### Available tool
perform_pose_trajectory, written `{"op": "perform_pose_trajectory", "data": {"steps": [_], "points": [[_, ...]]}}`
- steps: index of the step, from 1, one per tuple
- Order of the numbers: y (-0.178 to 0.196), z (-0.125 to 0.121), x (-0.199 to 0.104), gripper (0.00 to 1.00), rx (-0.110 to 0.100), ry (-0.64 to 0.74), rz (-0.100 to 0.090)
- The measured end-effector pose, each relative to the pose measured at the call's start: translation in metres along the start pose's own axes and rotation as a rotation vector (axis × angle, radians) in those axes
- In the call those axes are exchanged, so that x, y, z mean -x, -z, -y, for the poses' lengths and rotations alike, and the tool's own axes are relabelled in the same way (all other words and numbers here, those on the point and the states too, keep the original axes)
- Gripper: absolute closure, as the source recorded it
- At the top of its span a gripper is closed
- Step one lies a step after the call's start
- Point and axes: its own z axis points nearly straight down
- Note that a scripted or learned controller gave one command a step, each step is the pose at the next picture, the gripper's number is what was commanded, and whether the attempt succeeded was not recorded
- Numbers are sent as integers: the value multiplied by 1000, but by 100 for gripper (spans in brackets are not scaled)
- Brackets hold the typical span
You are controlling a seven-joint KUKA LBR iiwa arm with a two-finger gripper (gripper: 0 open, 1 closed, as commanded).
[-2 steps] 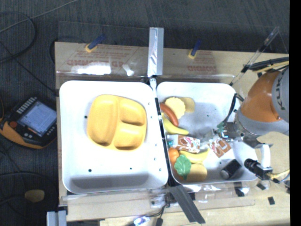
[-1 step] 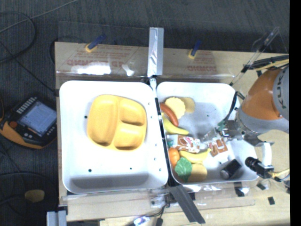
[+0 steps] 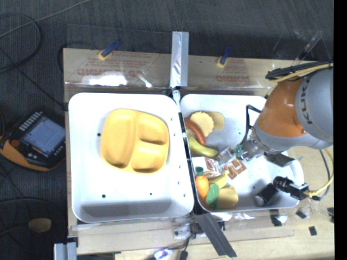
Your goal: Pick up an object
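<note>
My gripper hangs low in the right bin, near its middle, and is open with nothing between its fingers. Just left of it lie a yellow banana and a red sausage. Below the left fingertip sit an orange carrot, a green piece and a yellow lump. A yellow and tan round piece rests at the bin's far left corner.
The left bin holds a large yellow bun-shaped object. A metal divider stands between the bins at the back. A handheld controller lies on the floor to the left.
</note>
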Motion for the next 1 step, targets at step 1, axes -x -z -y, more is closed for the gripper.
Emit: {"op": "perform_pose_trajectory", "data": {"steps": [1], "points": [[84, -46, -72, 100, -5, -41, -4]]}}
